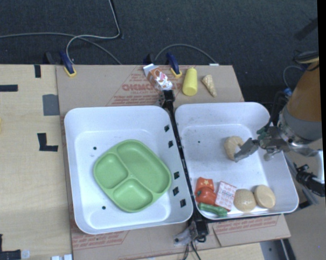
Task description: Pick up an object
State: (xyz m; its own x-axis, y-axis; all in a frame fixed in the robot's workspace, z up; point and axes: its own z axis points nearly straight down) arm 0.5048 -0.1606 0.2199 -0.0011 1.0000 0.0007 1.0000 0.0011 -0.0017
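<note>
green divided plate (132, 175) in left bin (78, 157), yellow bottle (189, 81) and cone (209, 85) on cardboard (107, 86)

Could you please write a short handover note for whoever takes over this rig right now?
Gripper: low in the right bin, its tip right beside a tan bread roll; whether it grips the roll cannot be told from here.
Right bin also holds, along its near edge: a red pepper, a green vegetable, a small printed packet and two more tan rolls.
Left bin: a green divided plate.
Done: arm brought to the roll.
Left: confirm a grasp and lift; nothing is visibly raised yet.
</note>
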